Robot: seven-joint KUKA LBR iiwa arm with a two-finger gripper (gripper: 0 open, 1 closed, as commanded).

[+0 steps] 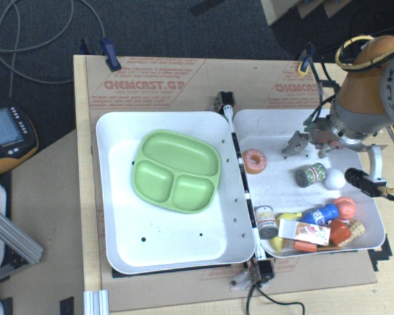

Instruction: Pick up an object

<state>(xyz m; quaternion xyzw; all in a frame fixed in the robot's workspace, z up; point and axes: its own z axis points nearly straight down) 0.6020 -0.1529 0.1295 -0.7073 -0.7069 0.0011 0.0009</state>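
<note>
My gripper (307,150) hangs over the far part of the right bin (276,120), its fingers spread apart with nothing between them. Just in front of it a green can (310,174) lies on its side, with a white ball (335,179) touching its right end. A pink donut (255,161) sits to the gripper's left near the bin's inner wall. Along the bin's near edge is a pile: a small jar (266,220), a yellow piece (287,218), a blue bottle (322,214), a white and orange box (303,233) and red items (341,231).
The left bin (111,176) holds a green three-compartment plate (176,170). A black divider rail (240,169) runs between the two bins. Blue clamps (109,52) hold the board at the back corners.
</note>
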